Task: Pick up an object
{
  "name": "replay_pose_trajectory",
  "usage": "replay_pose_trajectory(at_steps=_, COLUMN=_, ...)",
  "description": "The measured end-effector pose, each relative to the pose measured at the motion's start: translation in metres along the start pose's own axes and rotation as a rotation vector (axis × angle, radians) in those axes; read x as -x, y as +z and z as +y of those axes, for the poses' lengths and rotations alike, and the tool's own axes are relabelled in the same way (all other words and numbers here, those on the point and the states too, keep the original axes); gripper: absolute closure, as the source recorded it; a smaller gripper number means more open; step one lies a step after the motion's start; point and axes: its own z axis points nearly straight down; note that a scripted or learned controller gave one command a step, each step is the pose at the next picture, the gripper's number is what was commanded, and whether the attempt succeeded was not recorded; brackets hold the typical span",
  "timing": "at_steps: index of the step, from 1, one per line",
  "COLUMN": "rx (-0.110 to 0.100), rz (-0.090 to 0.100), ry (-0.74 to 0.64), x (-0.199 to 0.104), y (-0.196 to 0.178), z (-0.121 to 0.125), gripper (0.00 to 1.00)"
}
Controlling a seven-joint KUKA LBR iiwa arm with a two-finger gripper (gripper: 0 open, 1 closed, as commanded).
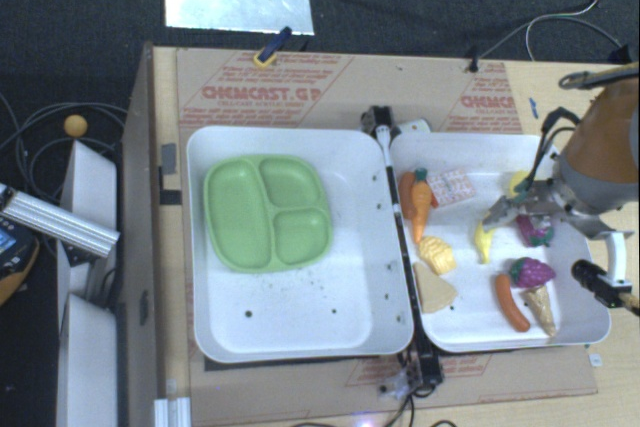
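Note:
The right bin [470, 160] holds several toy foods. Among them are an orange carrot [416, 199], a pink-and-white packet [450, 185], a yellow banana [483, 241], a purple piece [535, 231], purple grapes [531, 271], an orange sausage [511, 303], a cone [542, 307], a yellow lumpy piece [437, 255] and a tan slice [435, 293]. My gripper [505, 212] reaches in from the right over the bin's middle, just above the banana and left of the purple piece. I see nothing held in it.
The left bin [230, 315] carries a green divided plate [268, 212]. The grey arm with its orange band [605, 150] covers the right bin's far right side. A black part [600, 283] juts over the bin's right rim. Cables run along the bench's back.

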Motion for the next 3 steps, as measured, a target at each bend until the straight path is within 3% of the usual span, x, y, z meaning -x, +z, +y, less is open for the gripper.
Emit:
replay_pose_trajectory(at_steps=1, rx=-0.034, rz=0.016, ry=-0.001, x=-0.038, y=0.036, z=-0.018, gripper=0.00)
replay_pose_trajectory(at_steps=2, rx=-0.032, rz=0.015, ry=-0.003, x=-0.037, y=0.026, z=-0.017, gripper=1.00)
replay_pose_trajectory(at_steps=3, rx=-0.032, rz=0.016, ry=-0.003, x=-0.037, y=0.026, z=-0.017, gripper=0.00)
